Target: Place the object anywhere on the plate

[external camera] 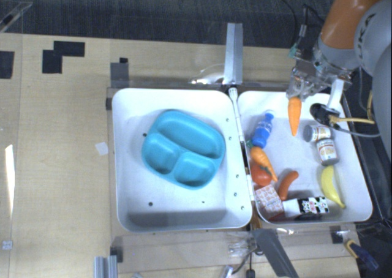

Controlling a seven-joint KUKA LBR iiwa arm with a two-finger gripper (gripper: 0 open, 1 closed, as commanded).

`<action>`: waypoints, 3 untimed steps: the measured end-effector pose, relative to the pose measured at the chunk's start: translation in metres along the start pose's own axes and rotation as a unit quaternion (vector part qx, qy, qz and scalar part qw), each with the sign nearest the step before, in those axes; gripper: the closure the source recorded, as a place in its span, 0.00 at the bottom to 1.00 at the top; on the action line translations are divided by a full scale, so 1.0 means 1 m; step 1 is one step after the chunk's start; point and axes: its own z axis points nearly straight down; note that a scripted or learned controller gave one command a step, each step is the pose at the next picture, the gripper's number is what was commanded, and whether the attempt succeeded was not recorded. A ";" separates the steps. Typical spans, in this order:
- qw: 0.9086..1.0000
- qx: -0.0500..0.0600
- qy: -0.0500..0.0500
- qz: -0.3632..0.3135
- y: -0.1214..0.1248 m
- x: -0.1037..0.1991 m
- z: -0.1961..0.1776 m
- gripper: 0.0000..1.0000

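Two shallow white bins with rounded corners sat side by side. Left bin [128, 209] held one glossy blue plate [182, 147], moulded plastic, rounded, divided into three compartments. Right bin [361, 200] held one item of each: blue bottle [262, 130], orange-and-red vegetable toy [262, 166], reddish sausage shape [286, 184], yellow banana [331, 186], small labelled jar [326, 149], a second small can [316, 131], patterned packet [268, 199], dark flat carton [308, 207].

Carrot [294, 116]: smooth, orange, tapered cone, point down, hanging upright to the right of the blue bottle, over the right bin's far end. Gripper [300, 90] was closed onto the carrot's wide top end.
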 end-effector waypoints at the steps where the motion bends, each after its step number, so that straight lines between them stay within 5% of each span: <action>1: 0.999 0.001 0.001 -0.051 -0.027 0.064 0.018 1.00; 2: 0.997 0.001 0.001 -0.071 -0.045 0.128 0.020 1.00; 3: 0.998 0.001 0.002 -0.057 -0.082 0.235 0.012 1.00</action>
